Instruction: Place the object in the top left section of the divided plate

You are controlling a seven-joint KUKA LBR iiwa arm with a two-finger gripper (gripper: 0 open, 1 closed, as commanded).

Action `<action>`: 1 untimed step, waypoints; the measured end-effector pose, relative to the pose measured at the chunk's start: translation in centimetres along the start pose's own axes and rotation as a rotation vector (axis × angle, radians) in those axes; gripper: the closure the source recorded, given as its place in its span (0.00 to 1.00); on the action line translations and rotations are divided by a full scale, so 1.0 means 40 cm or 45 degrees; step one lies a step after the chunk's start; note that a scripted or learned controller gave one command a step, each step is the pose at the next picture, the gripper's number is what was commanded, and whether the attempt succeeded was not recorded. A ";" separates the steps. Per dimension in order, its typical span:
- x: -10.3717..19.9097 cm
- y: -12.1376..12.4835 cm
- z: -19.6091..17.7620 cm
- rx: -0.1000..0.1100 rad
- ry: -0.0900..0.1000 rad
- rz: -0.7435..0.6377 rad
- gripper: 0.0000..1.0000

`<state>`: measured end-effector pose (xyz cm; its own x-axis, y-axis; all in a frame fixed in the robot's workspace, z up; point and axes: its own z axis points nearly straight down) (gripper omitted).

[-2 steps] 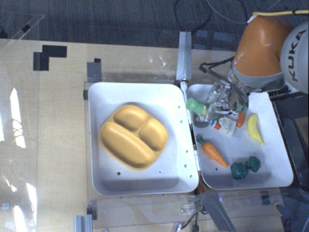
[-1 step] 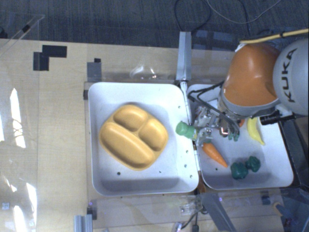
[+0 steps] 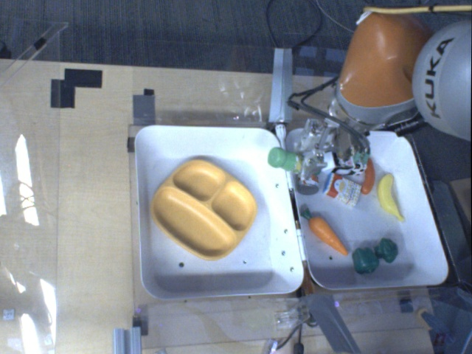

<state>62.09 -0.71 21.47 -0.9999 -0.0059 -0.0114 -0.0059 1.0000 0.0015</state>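
Two bins lay side by side. Nearest in the right bin (image 3: 431, 260) sat a green broccoli (image 3: 374, 255), then a carrot (image 3: 325, 232), and a banana (image 3: 389, 196) by the right wall. The yellow divided plate (image 3: 204, 206) filled the left bin (image 3: 151, 271), open floor around it, its top left section (image 3: 198, 177) up and left. Farther back, a green object (image 3: 280, 158) hung over the dividing rims, just left of the gripper (image 3: 313, 153); whether it was clamped, I could not tell.

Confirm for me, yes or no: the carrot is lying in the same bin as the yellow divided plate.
No. The carrot lies in the right bin, while the divided plate sits in the left bin.
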 end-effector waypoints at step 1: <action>0.078 0.077 -0.017 -0.001 0.002 -0.095 1.00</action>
<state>58.95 2.34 22.12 -0.9967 -0.0802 -0.0096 -0.0802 0.9968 0.0012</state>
